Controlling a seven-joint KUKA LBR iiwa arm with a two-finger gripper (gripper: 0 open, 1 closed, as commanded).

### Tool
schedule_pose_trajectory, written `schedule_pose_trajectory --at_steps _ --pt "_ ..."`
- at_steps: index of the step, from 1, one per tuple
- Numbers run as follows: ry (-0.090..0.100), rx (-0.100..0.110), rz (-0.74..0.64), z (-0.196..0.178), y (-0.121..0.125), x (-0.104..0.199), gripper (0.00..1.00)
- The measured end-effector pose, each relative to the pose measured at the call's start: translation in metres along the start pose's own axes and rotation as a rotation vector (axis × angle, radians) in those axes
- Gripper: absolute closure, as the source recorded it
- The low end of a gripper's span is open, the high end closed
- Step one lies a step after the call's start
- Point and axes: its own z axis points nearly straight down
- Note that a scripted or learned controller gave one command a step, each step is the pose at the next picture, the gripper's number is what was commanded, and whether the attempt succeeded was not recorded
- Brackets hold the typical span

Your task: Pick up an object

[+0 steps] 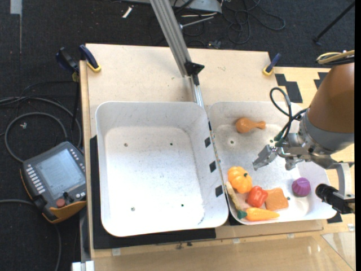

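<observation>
Pincer (pixel 264 158) fingers blurred above right bin (pixel 225 117), arm cropped

- The left bin (pixel 152 168) has a bare floor, open from above.
- In the right bin (pixel 225 130), the near edge is crowded: pumpkin (pixel 240 179), red pepper (pixel 256 196), orange block (pixel 276 199) and carrot (pixel 260 214) lie touching or just beside one another.
- The purple ball (pixel 300 187) lies apart, to their right.
- The drumstick (pixel 248 125) lies alone at the far end, with bare floor between it and the cluster.
- The gripper (pixel 265 158) hangs over that bare middle.
- A slanted metal pole (pixel 172 30) crosses above the far side.
</observation>
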Motion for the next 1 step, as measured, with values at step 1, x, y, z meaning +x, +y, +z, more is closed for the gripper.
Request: schedule_pose_trajectory --at_steps 1 --pt "-0.001 -0.004 0.002 -0.0021 0.0008 -0.0002 0.0"
